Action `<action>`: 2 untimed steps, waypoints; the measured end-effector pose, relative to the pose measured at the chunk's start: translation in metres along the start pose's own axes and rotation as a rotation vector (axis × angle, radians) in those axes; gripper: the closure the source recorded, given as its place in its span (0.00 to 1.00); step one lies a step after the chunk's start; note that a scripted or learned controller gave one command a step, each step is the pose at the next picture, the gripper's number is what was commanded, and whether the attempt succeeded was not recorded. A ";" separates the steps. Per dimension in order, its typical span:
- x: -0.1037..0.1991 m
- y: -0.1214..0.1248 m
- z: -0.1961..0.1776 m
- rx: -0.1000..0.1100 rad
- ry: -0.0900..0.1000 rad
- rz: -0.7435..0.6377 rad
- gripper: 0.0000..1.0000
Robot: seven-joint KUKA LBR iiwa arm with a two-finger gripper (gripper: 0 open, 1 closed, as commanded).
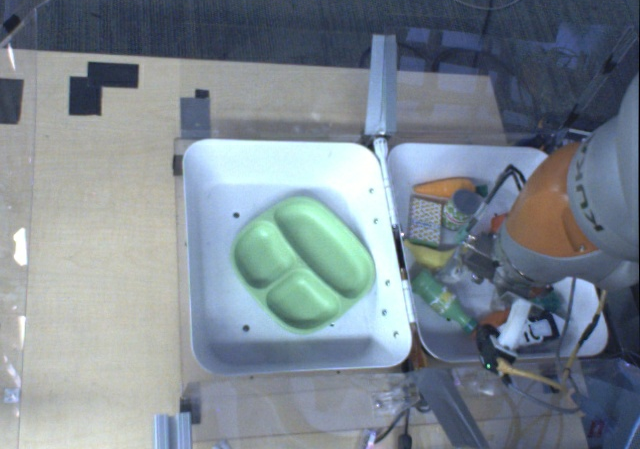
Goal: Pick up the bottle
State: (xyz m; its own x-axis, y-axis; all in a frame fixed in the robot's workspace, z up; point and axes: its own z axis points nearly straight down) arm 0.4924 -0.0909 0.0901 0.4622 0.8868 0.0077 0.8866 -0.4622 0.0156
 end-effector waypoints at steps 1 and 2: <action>-0.006 0.012 -0.003 -0.021 0.009 0.371 0.00; 0.023 0.034 0.002 0.003 -0.005 0.645 0.00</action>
State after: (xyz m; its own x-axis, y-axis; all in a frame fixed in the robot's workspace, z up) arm 0.5329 -0.0865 0.0892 0.9024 0.4308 0.0099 0.4308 -0.9024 0.0067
